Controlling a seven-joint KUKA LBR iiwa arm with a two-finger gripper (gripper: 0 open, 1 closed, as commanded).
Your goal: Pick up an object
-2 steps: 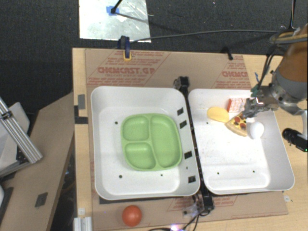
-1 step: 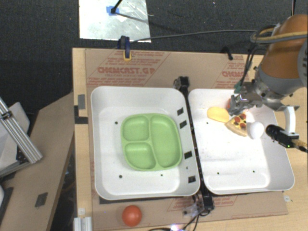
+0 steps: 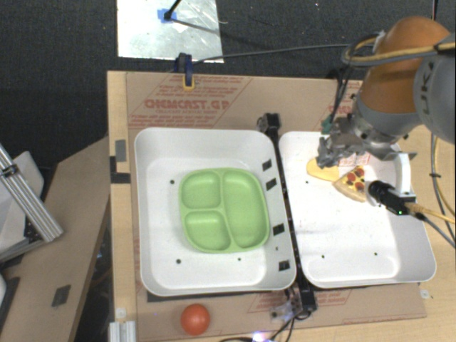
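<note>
A yellow flat piece (image 3: 320,169) and a toy pizza slice (image 3: 353,182) lie side by side in the back part of the right bin (image 3: 356,251). My gripper (image 3: 328,155) hangs low over the yellow piece, its tip right at that piece's top edge. The arm's grey wrist and orange band rise behind it to the right. Whether anything sits between the fingers is hidden by the gripper body.
The left bin (image 3: 153,262) holds a green divided tray (image 3: 223,209). A red-orange ball (image 3: 194,318) rests on the bench in front of the left bin. Black clips line the seam between the bins. A blue clamp (image 3: 185,68) stands at the board's back edge.
</note>
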